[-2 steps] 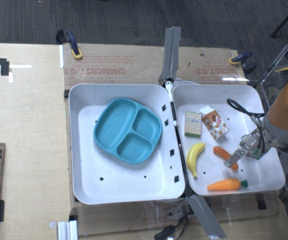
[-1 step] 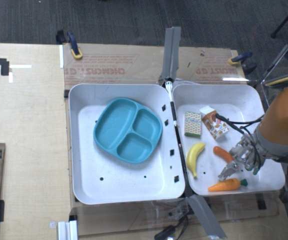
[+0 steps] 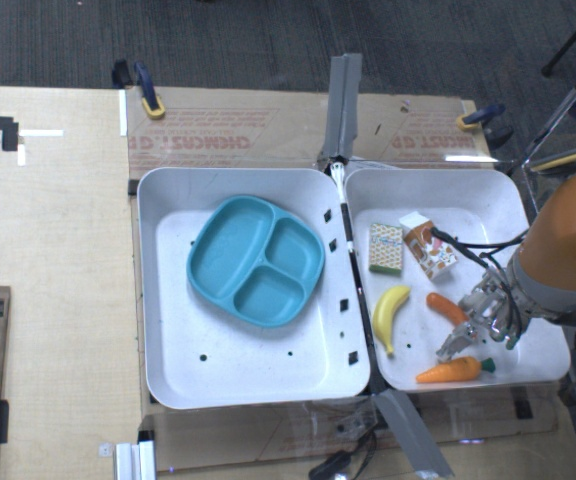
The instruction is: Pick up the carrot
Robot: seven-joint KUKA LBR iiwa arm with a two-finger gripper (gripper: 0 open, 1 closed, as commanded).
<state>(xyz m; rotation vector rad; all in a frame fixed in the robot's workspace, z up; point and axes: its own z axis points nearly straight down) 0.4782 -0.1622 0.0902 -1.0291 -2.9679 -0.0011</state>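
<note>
The carrot [image 3: 450, 371] lies in the right bin [image 3: 468, 183], close to the near wall of this bin and a little right of the banana [image 3: 389, 316]. Its long axis runs almost left to right in the view, with a small tilt: the pointed orange tip is at the left and lower, and the green top [image 3: 486, 366] is at the right and a little higher.

The claw [image 3: 460, 345] hangs just above and beside the carrot, on the side farther from the near wall. Its fingers [image 3: 452, 346] seem to be somewhat spread, with the tips pointing down and to the left, and nothing is pinched between them. The tips stand very near the thick middle part of the carrot, but I cannot tell if they touch it.

A second, smaller orange vegetable piece [image 3: 445, 307] lies on the far side of the claw from the carrot, so the claw is between the 2 orange things.

In my judgement the coming move depends on this: the carrot is only a short way from the claw, toward the near wall, and the fingers must close across the short width of the carrot, not along its length.
</note>
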